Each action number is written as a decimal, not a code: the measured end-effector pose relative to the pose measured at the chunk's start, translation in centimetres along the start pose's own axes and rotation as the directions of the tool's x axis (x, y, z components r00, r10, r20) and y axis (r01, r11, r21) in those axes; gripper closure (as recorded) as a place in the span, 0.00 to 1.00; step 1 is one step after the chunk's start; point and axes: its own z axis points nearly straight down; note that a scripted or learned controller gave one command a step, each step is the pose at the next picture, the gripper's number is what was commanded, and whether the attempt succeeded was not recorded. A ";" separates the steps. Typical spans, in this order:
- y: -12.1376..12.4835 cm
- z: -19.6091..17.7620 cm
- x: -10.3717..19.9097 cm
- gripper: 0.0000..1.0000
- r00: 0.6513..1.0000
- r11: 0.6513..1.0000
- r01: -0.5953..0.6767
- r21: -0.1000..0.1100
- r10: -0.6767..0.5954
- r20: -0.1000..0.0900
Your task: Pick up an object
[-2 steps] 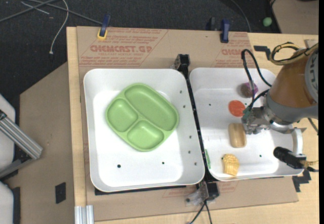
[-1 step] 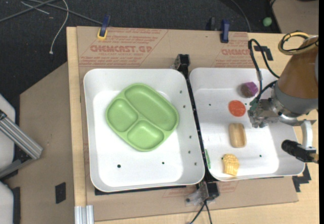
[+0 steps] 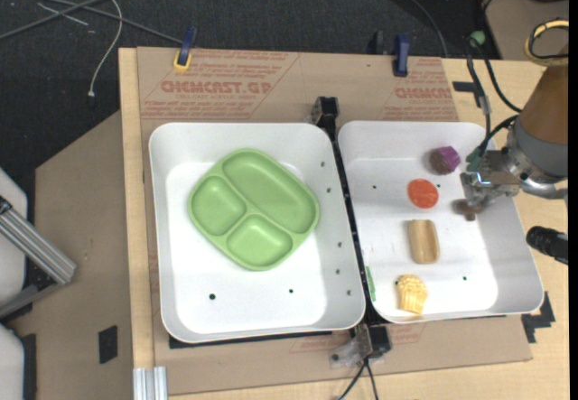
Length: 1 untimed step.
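From the fixed camera above the bench, two shallow white bins sit side by side on a cardboard sheet. The left bin (image 3: 181,299) carries a green divided plate (image 3: 254,209), lying flat near its middle. The right bin (image 3: 470,294) has four small items: a purple piece (image 3: 444,159) near the far right corner, a red round piece (image 3: 423,193) just below and left of it, a tan bread-like roll (image 3: 423,240) lying lengthwise below the red one, and a yellow ridged piece (image 3: 412,293) nearest the front rim. The arm enters from the right, and its gripper (image 3: 476,193) hangs over the bin's right side, just beside the purple and red pieces. Whether the jaws are parted or closed cannot be told, and nothing is visibly between them.
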 end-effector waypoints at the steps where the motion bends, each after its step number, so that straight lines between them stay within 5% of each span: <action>1: 0.2 -4.7 0.0 1.00 1.000 1.000 0.000 0.001 0.000 0.000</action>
